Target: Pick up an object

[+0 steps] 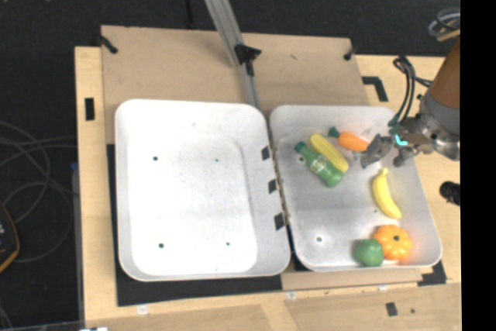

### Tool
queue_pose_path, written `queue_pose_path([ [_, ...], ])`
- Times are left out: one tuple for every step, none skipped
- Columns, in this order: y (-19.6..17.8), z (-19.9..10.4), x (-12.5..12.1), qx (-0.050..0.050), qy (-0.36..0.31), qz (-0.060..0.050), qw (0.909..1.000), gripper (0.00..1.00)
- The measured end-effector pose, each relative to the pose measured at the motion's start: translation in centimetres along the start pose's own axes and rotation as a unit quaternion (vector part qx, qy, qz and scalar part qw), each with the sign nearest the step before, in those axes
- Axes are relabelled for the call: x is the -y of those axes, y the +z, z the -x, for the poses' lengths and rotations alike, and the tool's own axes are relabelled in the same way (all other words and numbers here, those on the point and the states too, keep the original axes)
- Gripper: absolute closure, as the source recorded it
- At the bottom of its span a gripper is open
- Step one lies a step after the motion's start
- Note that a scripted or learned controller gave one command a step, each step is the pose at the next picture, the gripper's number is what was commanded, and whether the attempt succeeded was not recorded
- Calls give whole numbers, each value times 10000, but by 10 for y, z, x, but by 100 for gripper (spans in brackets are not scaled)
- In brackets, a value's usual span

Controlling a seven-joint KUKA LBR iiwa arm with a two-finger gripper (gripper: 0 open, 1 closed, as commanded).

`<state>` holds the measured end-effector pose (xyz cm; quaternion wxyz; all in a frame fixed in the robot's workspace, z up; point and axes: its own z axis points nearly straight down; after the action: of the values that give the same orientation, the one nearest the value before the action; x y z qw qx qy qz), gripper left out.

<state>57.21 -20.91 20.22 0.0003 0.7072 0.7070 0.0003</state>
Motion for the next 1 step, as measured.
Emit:
queue_pose_path([
  [0,0,0,0,0,0,10000,0],
])
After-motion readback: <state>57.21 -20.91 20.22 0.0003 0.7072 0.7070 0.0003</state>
